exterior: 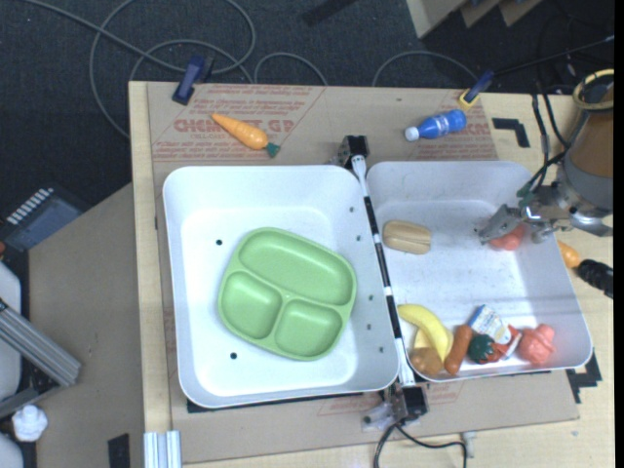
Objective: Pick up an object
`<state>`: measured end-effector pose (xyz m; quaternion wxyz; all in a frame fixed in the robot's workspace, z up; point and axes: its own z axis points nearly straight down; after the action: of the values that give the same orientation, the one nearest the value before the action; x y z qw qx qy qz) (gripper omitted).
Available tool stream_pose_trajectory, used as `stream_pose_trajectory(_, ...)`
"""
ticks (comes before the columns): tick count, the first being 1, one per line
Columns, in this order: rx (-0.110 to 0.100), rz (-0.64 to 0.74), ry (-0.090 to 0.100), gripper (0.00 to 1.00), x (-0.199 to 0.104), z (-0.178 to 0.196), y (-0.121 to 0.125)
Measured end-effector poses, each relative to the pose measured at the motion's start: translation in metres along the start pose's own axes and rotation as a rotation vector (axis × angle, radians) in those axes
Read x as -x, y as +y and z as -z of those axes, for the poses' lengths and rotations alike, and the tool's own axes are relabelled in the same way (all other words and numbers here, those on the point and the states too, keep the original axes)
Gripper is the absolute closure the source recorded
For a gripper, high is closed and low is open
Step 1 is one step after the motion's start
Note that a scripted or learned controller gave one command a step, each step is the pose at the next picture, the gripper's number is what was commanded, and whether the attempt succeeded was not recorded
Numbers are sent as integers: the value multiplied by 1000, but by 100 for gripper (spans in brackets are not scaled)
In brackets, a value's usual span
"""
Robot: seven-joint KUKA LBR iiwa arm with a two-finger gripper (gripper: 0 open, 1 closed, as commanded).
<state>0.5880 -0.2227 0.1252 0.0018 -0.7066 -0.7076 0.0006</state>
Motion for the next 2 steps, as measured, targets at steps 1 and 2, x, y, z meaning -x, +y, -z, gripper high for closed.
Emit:
stream_pose_trajectory(1, 4, 3, 4, 0, -3, -25, 21)
stream_pose_trajectory(2, 7, 2, -2, 100, 0, -15, 21)
